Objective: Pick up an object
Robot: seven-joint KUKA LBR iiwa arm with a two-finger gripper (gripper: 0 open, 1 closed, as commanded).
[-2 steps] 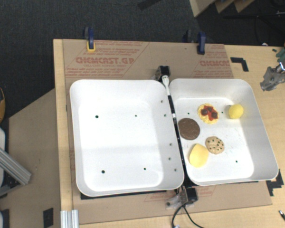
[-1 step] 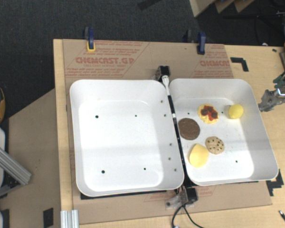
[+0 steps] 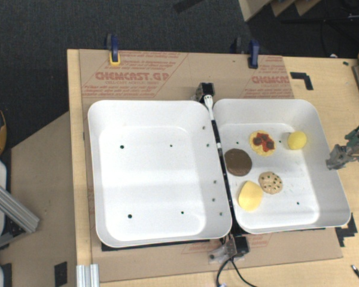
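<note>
- A dark carpeted floor surrounds the brown bench (image 3: pixel 167 70), which bears two white bins side by side
- The left bin (image 3: pixel 107 178) has nothing lying in it but a few dark dots on its floor
- The right bin (image 3: pixel 308 211) holds five pieces: a brown disc (image 3: pixel 237 161) nearest the divider, a yellow lump (image 3: pixel 250 197) near it, a speckled cookie (image 3: pixel 270 182), a red-topped tart (image 3: pixel 262 142) farther back, and a small yellow ball (image 3: pixel 297 140) to its right
- The gripper (image 3: pixel 342 155) sits at the right bin's right rim, apart from every piece; whether it is spread or closed I cannot tell
- Judging by this, nothing is lifted yet; the reach, grasp and lift all remain
</note>
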